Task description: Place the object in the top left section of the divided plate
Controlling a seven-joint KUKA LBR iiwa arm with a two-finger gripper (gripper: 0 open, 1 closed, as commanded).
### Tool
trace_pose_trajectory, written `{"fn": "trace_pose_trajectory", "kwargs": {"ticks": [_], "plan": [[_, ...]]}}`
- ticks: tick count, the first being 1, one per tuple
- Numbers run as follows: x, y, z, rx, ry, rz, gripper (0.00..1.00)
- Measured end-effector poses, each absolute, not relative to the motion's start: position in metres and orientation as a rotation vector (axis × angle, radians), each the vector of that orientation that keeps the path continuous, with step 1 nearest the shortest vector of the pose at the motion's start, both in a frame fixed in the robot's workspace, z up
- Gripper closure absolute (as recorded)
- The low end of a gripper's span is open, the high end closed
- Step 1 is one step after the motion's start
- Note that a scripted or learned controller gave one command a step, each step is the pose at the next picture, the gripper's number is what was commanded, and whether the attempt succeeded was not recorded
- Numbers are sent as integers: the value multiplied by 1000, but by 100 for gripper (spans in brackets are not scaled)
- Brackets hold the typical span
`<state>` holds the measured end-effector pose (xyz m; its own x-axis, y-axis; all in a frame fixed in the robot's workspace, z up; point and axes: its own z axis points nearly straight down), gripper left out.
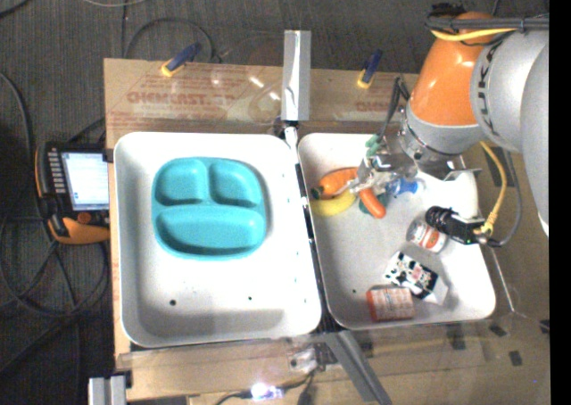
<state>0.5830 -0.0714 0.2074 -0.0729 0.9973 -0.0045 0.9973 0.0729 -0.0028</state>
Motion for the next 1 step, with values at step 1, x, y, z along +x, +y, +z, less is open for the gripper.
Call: {"fn": "trace_pose_trajectory", "kwargs": {"ticks": [1], "plan": [[578, -92, 251, 2067, 2364, -4, 100]]}}
